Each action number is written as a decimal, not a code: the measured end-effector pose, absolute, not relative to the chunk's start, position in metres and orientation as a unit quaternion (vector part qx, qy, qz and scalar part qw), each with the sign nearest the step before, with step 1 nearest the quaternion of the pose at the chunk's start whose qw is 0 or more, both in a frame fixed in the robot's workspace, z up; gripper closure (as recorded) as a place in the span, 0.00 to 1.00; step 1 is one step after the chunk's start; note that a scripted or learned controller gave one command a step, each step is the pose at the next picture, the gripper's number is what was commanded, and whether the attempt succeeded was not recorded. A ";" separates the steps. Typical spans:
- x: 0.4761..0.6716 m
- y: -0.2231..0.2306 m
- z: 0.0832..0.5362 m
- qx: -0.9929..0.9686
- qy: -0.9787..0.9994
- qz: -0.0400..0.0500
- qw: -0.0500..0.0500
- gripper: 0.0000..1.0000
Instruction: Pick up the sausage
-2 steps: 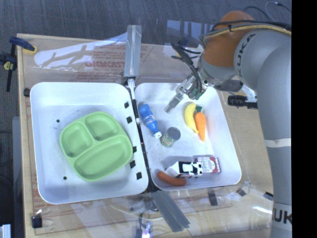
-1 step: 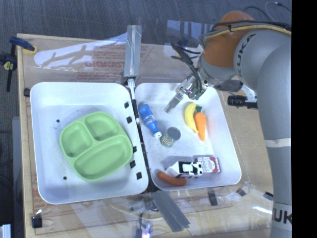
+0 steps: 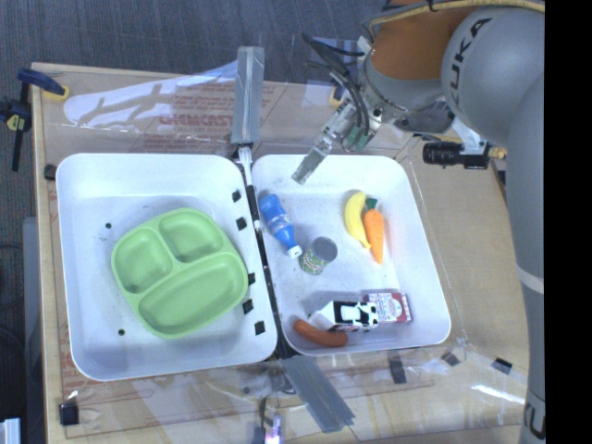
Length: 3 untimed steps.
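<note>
The sausage (image 3: 321,334), reddish-brown, lies flat at the front edge of the right bin (image 3: 421,276), just left of and touching a small milk carton (image 3: 372,310). My gripper (image 3: 314,158) hangs over the back edge of the right bin, slanting down to the left, far behind the sausage. Nothing shows in its grasp.
In the right bin lie a blue bottle (image 3: 277,220), a small tin can (image 3: 319,255), a banana (image 3: 355,215) and a carrot (image 3: 374,233). The left bin (image 3: 88,202) holds a green divided plate (image 3: 180,271). Black clips (image 3: 248,248) line the seam between the bins.
</note>
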<state>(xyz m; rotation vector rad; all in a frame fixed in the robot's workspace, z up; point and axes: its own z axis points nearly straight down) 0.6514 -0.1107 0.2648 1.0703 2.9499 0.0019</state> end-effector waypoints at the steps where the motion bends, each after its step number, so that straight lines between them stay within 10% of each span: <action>1: 0.649 -0.153 0.192 0.384 0.923 -0.001 -0.001 0.00; 2: 0.629 -0.112 0.213 0.300 0.954 0.000 0.000 0.00; 3: 0.531 -0.079 0.192 0.292 0.956 0.000 -0.001 0.00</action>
